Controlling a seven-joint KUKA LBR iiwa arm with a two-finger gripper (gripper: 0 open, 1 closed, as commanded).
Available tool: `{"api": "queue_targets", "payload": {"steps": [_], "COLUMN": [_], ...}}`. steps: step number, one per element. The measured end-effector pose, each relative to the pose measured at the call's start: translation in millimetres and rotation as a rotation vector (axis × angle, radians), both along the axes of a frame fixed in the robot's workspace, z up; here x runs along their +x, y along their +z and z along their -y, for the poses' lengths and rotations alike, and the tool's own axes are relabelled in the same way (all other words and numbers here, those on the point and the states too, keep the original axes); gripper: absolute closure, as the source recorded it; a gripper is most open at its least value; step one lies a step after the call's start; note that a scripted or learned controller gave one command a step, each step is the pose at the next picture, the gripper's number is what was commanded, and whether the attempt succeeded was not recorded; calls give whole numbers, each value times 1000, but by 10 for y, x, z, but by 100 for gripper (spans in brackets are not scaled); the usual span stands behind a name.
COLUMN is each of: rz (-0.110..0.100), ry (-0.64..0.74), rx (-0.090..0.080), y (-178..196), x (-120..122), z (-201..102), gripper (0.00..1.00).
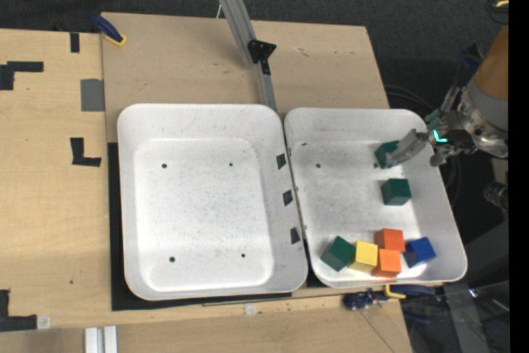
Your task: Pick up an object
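Claw (399,151) sits over the upper right of the right bin (347,136), closed narrow on a dark green block (385,154) seen between its fingers. A second green cube (396,192) lies just below, apart from it. Along the bin's lower edge cluster a green block (337,252), yellow block (365,253), two orange blocks (389,250) and a blue block (420,250). The left bin (202,202) offers open floor; the desk (173,62) extends toward upper left.
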State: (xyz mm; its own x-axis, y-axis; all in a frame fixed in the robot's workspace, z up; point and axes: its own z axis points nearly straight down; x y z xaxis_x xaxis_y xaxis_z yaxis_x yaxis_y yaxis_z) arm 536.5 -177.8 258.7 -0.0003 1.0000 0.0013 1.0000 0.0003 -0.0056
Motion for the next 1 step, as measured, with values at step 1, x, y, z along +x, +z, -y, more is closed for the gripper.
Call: {"api": "queue_targets", "payload": {"steps": [1], "rz": [4], "ry": [2], "rx": [-2], "y": [24], "x": [8], "z": [0], "gripper": [0]}}
